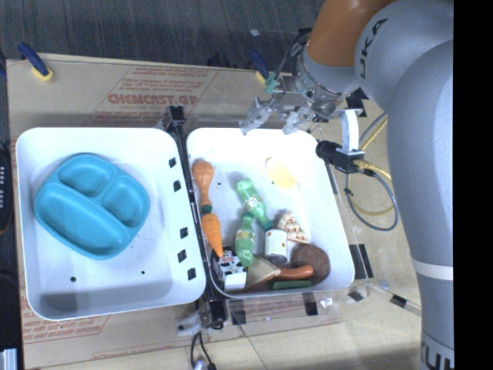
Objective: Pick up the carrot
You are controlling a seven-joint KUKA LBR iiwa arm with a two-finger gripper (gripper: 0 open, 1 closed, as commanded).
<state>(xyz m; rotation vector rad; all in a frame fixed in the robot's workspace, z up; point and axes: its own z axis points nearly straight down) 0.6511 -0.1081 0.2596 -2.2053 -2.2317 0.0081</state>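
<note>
Gripper (279, 119) hovers over the far rim of the right bin (327, 199), fingers spread apart with nothing between them, so I'm carrying nothing. It sits high and clear of the clutter, which I take as a staging spot for an approach.

I see the carrot (212, 233) against the left wall of that bin, near the middle, lying roughly along the wall with its narrow end toward me. Just beyond it, along the same wall, lies a paler orange piece with a brown top (203, 177); I can't say what that one is, so I'm treating the brighter one as my target.

Green toys (249, 218) crowd the middle of the bin, close on the carrot's right, and a brown heap (296, 267) fills the near corner. The left bin (46, 299) has a blue tray (91, 204), well out of my way.

My worry is the wall: one finger needs room between it and the carrot.
</note>
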